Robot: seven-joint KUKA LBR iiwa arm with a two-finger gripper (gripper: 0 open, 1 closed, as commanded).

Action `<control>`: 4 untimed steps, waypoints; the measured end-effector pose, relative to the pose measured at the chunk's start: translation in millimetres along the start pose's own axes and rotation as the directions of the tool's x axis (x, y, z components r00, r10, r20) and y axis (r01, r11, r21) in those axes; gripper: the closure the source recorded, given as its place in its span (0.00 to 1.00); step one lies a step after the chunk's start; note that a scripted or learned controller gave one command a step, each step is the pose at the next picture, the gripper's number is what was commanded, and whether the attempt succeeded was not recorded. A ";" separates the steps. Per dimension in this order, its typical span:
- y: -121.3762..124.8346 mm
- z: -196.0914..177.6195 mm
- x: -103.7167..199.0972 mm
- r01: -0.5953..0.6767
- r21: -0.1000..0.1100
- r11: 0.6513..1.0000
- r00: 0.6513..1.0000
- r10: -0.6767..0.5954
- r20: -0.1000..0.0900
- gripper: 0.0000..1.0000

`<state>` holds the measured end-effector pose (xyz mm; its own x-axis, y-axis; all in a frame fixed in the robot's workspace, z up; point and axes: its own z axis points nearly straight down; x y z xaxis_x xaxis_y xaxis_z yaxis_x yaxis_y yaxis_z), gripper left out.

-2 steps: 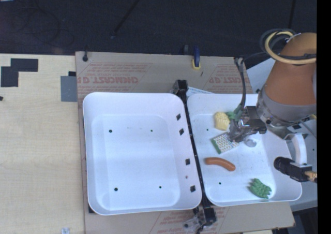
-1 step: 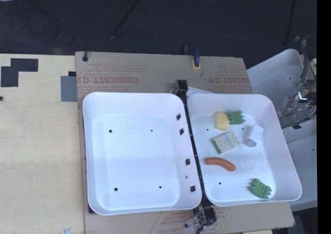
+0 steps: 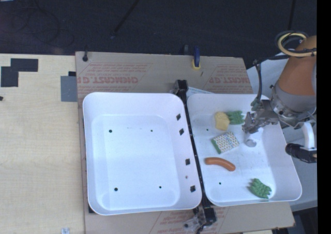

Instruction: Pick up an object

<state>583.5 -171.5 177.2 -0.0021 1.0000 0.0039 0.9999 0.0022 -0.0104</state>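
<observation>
The grey and orange robot arm [image 3: 297,80] is cut off by the right edge; its metal two-finger gripper [image 3: 252,127] is too small and blurred to read; the green leafy toy [image 3: 237,117] (upper one) sits partly hidden behind the yellow lumpy object [image 3: 222,120].

Sausage [image 3: 220,163] in right bin [image 3: 289,176], below patterned block [image 3: 225,142].
</observation>
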 end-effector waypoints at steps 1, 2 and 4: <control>-93.8 -37.8 -13.0 -0.007 -0.004 1.000 1.000 0.007 0.002 1.00; -37.9 -90.1 87.3 0.010 -0.015 1.000 1.000 -0.010 0.001 1.00; -63.0 -105.3 106.0 0.005 -0.011 1.000 1.000 -0.005 0.003 1.00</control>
<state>521.3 -66.0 283.6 -0.0068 1.0000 0.0012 1.0000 0.0068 0.0007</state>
